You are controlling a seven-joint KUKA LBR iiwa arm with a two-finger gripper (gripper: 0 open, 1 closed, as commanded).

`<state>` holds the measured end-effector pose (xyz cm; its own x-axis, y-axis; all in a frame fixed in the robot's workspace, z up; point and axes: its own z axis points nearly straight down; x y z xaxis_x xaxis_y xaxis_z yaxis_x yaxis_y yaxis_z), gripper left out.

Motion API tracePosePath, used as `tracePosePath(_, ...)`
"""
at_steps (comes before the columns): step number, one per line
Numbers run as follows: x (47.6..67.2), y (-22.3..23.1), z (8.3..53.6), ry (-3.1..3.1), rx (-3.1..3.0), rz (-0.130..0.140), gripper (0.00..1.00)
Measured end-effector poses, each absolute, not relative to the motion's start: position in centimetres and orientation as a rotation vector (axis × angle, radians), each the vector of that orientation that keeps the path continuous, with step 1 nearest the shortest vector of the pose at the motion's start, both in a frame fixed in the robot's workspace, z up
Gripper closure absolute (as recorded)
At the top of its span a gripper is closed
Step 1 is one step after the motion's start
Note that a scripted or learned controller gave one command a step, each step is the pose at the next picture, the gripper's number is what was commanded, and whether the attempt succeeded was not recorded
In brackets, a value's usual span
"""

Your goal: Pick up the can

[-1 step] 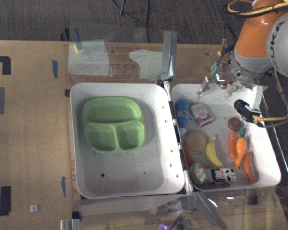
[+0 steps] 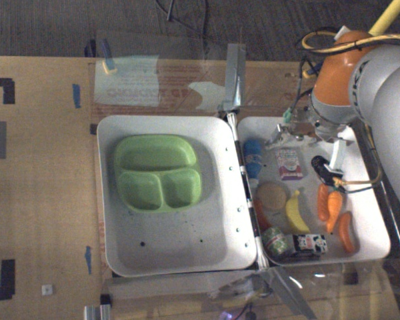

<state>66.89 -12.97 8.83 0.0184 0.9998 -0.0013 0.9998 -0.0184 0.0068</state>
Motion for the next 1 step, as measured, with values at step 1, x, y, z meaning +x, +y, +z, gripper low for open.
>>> tracePosePath(1, 66.90, -12.92, 9.76, 2.199, 2.236, 0.004, 1.00)
